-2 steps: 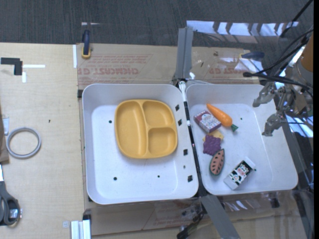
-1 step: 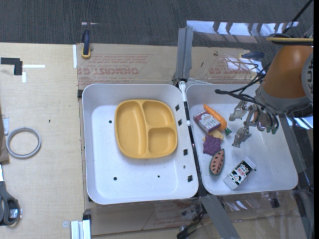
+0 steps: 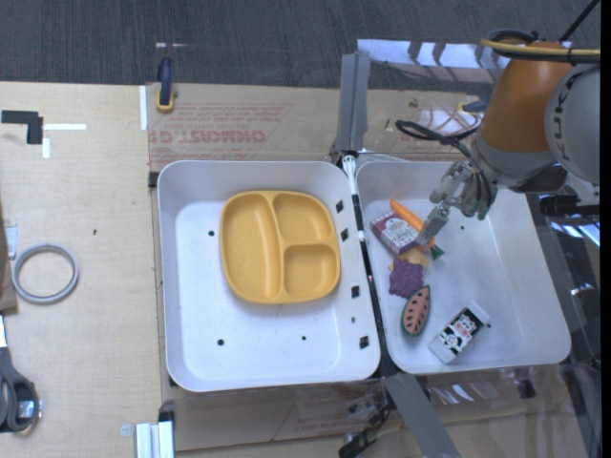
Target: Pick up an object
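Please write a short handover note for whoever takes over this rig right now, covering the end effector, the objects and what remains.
End effector: low in the right bin, over the cluster near the carrot and small packet. Whether it is open or shut cannot be told.
Objects: purple piece, watermelon slice and black-and-white carton also lie in the right bin. Yellow divided plate sits in the left bin.
Done: arm lowered to the cluster.
Left: no object visibly lifted; grasp and raise one.
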You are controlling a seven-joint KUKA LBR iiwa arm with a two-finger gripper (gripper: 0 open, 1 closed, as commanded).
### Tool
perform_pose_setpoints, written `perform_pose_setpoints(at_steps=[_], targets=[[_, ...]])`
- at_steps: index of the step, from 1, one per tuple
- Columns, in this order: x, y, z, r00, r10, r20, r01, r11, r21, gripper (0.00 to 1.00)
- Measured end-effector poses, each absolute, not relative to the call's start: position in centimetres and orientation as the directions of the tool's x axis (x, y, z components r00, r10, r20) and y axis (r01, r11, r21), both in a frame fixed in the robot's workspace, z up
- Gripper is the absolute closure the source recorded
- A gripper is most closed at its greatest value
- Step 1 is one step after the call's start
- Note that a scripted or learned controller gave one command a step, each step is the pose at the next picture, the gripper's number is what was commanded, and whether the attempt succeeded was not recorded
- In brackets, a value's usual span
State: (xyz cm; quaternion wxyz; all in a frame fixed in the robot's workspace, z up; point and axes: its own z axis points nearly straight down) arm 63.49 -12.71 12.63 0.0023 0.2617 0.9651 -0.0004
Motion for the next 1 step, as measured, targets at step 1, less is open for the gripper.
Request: perform_pose_setpoints(at_steps=[1], targets=[[63.05,-14.84,9.27,-0.887,0.461,-0.003,0.461,0.887,0.0,0.0]])
